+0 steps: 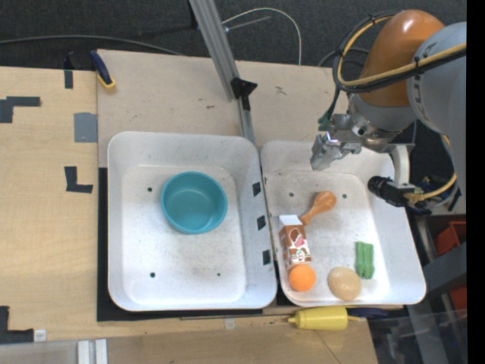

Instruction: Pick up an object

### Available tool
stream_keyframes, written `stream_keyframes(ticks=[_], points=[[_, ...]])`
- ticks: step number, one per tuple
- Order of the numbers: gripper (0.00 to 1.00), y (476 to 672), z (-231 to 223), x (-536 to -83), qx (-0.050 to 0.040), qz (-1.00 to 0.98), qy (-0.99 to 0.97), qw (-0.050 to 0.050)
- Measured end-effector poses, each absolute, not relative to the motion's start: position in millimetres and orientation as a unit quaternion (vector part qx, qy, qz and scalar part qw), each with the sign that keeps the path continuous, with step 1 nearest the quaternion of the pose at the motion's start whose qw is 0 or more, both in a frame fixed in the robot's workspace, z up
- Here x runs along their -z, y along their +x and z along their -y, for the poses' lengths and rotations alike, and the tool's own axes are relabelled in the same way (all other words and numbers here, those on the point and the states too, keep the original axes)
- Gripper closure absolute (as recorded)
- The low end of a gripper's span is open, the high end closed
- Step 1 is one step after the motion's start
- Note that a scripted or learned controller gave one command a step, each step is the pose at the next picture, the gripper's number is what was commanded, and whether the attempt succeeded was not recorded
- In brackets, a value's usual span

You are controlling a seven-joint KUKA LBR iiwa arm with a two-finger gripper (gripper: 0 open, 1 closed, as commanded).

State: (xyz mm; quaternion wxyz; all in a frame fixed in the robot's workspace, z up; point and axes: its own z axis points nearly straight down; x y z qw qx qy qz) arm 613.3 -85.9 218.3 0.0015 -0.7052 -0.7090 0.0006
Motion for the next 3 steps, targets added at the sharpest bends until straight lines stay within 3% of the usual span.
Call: stream_keyframes(ticks=[3], points=[[1.0, 601.5, -73.2, -226.8, 0.0, 0.71, -0.704, 0.001]])
